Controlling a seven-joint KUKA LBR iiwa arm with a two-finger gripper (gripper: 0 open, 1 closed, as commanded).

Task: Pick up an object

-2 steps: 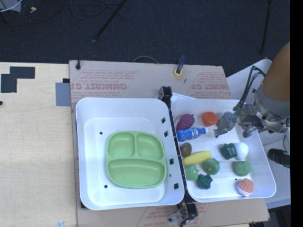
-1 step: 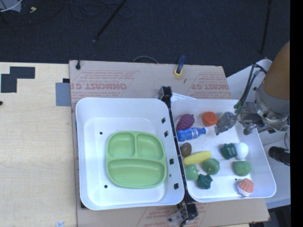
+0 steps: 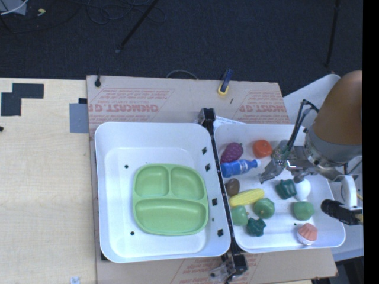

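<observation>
Gripper (image 3: 273, 171) is down in the right bin (image 3: 337, 232), arm w/ orange band (image 3: 349, 108) reaching in from the right — fingers look spread apart, nothing between them. It sits just beside the blue bottle (image 3: 238, 167), below the orange piece (image 3: 262, 148), w/ the dark green piece (image 3: 286, 189) and white ball (image 3: 302, 189) close on its right. Purple grapes (image 3: 231, 152) lie at the bin's upper left; yellow corn (image 3: 247, 197) below the bottle, green veg (image 3: 263, 207) beside it. Left bin (image 3: 112, 158) — green divided plate (image 3: 170, 199) lying flat in the middle.
</observation>
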